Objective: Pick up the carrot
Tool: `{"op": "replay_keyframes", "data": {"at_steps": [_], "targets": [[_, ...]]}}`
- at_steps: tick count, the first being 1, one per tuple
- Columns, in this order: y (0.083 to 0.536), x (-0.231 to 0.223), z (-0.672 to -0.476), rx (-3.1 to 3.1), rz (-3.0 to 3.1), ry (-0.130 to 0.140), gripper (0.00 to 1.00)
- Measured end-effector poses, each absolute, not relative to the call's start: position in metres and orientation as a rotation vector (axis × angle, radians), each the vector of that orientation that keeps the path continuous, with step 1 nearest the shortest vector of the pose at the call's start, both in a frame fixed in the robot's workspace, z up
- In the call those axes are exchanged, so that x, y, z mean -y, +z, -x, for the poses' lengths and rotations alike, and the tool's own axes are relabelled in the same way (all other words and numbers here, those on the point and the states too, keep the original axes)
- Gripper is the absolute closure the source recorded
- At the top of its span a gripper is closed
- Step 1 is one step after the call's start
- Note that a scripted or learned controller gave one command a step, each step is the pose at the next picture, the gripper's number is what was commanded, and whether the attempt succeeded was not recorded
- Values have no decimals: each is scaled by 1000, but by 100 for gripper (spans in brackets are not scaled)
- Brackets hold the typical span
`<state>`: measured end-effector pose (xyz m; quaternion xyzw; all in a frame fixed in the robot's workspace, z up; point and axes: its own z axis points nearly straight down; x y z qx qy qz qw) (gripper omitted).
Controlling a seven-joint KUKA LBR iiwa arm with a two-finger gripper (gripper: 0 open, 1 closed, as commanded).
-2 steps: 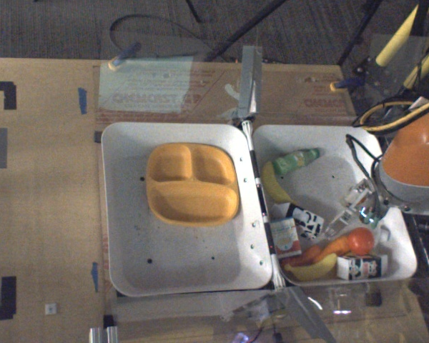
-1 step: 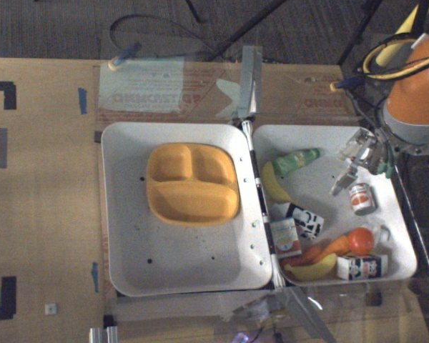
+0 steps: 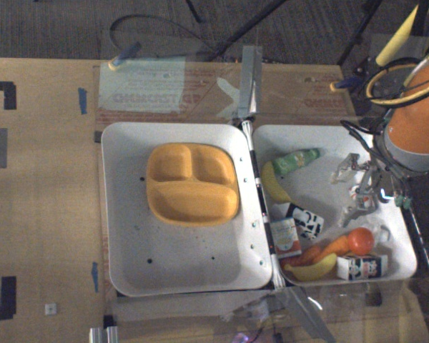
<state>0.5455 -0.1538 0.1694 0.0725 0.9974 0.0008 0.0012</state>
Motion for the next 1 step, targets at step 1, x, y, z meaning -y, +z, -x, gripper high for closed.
{"op": "replay_keyframes", "data": {"at_steps": [1], "targets": [[128,153,-562,-3140,36,3,0]]}}
